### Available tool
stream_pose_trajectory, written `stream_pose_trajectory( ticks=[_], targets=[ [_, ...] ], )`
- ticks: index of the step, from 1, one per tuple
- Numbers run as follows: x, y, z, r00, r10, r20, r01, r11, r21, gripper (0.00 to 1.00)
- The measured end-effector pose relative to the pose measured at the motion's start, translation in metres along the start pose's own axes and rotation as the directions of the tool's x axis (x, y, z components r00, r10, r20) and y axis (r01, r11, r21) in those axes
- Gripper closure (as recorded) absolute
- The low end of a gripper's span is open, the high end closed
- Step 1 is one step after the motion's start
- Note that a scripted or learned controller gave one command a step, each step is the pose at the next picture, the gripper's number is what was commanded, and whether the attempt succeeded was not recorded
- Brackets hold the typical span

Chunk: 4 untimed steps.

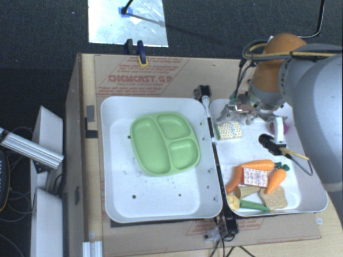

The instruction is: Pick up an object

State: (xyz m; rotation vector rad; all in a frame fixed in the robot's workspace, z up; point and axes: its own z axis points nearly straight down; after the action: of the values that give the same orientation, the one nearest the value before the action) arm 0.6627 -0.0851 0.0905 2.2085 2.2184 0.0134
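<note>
Two carrots, two bins — one plate

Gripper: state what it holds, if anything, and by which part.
Cannot be told. The gripper sits low in the right bin, right above a small patterned packet, but no hold on it is visible.

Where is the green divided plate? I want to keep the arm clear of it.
The green divided plate lies in the left bin, near its middle, across the divider from the toy carrots.

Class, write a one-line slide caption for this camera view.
Grey arm's gripper above a speckled yellow block; green divided plate in the left white bin.
</note>
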Motion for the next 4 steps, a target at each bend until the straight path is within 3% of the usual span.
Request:
stream_pose_trajectory(
  ticks=[1, 2, 3, 4],
  targets=[
    [0.001, 0.009, 0.001, 1.0, -0.002, 0.0, 0.002, 1.0, 0.001, 0.0],
    [0.001, 0.008, -0.006, 1.0, -0.005, 0.0, 0.005, 1.0, 0.007, 1.0],
    [0.001, 0.008, -0.006, 1.0, -0.006, 0.0, 0.006, 1.0, 0.007, 0.0],
    [-0.005, 0.006, 0.006, 1.0, 0.001, 0.0, -0.001, 1.0, 0.012, 0.0]
  ],
)
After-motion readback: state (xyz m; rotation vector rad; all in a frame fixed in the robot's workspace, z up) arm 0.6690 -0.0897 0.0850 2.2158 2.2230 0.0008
